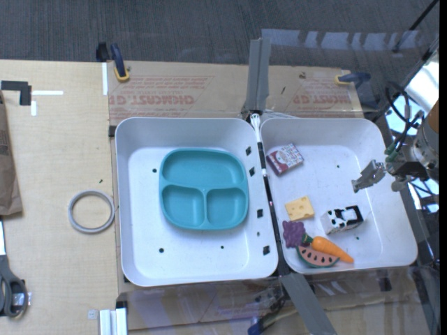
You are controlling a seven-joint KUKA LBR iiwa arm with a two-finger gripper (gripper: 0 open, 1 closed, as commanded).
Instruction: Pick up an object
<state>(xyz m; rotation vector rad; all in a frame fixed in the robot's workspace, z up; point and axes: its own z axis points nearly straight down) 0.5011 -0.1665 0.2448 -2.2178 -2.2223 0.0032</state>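
The right bin (328, 135) holds several small toys. A red and white box (285, 158) lies near its back left. A yellow cheese wedge (299, 208) sits mid-left, and a black and white cow (342, 219) is just right of it. Purple grapes (293, 233), an orange carrot (332, 248) and a watermelon slice (312, 259) crowd the front edge. My gripper (383, 179) hangs over the bin's right side, above and to the right of the cow. It is open, with nothing between its fingers.
The left bin (133, 187) carries a teal divided plate (204, 188). On the wooden bench to the left lie a grey tape ring (91, 211) and scissors (12, 295). A metal divider post (256, 75) rises between the bins at the back.
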